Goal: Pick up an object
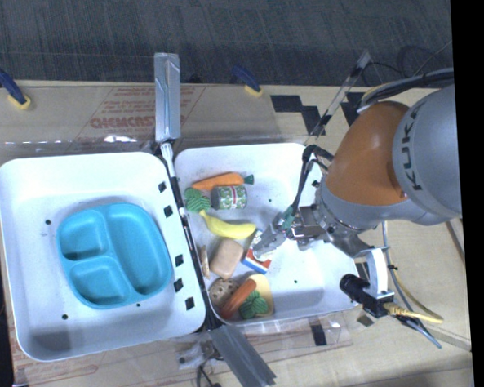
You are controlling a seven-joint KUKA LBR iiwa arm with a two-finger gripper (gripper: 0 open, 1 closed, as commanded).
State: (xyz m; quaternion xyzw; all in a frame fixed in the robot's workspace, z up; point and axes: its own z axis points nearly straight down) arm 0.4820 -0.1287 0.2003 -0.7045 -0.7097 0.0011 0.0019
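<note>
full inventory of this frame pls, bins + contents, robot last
left bin: 1, white, left half of bench
divided tray: 1, blue, inside left bin
right bin: 1, white, beside left bin
carrot: 1, orange, right bin, far left corner
can: 1, green label, just below carrot
banana: 1, yellow, middle left of right bin
bread-like piece: 1, tan, below banana
toy food pile: mixed, count unclear, near left corner
arm: 1, grey, orange band, from right
claw: 1, over right bin by banana
</note>
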